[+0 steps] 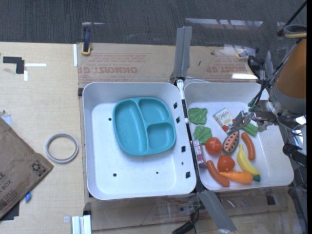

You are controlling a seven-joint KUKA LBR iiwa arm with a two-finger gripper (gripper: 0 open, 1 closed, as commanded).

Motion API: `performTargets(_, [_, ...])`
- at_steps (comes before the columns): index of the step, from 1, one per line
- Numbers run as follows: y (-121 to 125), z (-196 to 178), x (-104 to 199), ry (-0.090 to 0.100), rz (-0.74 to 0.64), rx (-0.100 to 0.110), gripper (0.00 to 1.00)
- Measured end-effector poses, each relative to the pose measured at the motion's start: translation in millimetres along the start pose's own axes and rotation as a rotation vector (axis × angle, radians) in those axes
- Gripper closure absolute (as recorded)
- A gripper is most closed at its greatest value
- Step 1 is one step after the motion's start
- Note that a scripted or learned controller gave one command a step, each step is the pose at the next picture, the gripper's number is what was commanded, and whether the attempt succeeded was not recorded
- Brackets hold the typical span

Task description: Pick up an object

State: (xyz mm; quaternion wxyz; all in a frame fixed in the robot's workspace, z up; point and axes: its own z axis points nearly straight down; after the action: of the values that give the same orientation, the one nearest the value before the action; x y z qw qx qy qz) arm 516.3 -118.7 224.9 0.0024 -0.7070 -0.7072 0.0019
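Note:
The right bin (273,99) holds several toy foods: two green leaves (197,115), a white snack packet (222,117), a tomato (213,145), a watermelon slice (230,141), a red sausage (248,146), a banana (246,161), a carrot (239,177) and a second red fruit (225,162). My gripper (240,122) hangs low over the bin's middle, just above the watermelon slice and right of the snack packet. A green piece (251,128) lies partly under the gripper. Nothing is visibly held.
A teal divided plate (144,126) lies in the left bin (97,145). A tape ring (62,146) and a brown cardboard box (17,167) sit on the bench at left. The arm's grey and orange body (292,77) fills the right side above the bin.

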Motion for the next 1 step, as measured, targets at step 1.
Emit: performTargets(1, [-0.2,123.5,-86.5,0.0,-0.092,-0.004,0.0])
